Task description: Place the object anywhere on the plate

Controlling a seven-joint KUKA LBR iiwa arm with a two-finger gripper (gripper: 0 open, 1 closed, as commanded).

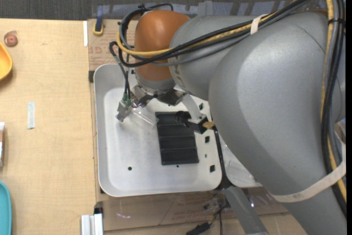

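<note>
**Hand low in the bin's far-L part; grip unclear**

Furthest L of the bin (110, 176), a yellow dish (3, 66) sits on the tan surface (49, 173), cut off by the frame edge. A teal piece (3, 209) is also well L of the bin but nearer the camera, and cut off too. Either could be the plate; can't tell which.

A small red disc (10, 38) lies L of the bin's far corner, well apart from it. A pale strip (31, 116) lies flat L of the bin, approx. level w/ the middle of its L wall and apart from it. A white bracket (91, 223) stands just beside the bin's near-L corner.

The bin is white and shallow w/ rounded corners, and sits past the surface's R edge. Brown cardboard (104, 47) shows beyond its far-L corner. A small dark dot (130, 168) marks the bin floor twd the near-L corner.

The hand (124, 111) is low over the bin's far-L part, tip angled twd the L wall. Can't tell if it's released or clenched, if it grasps anything, or if it touches the floor. Object: can't tell which thing it is or where it lies.

The orange band (157, 36) is over the bin's far rim, right above the hand. The grey arm (275, 91) covers the bin's R side. Cables (220, 30) loop from the band and run along the arm's top.
</note>
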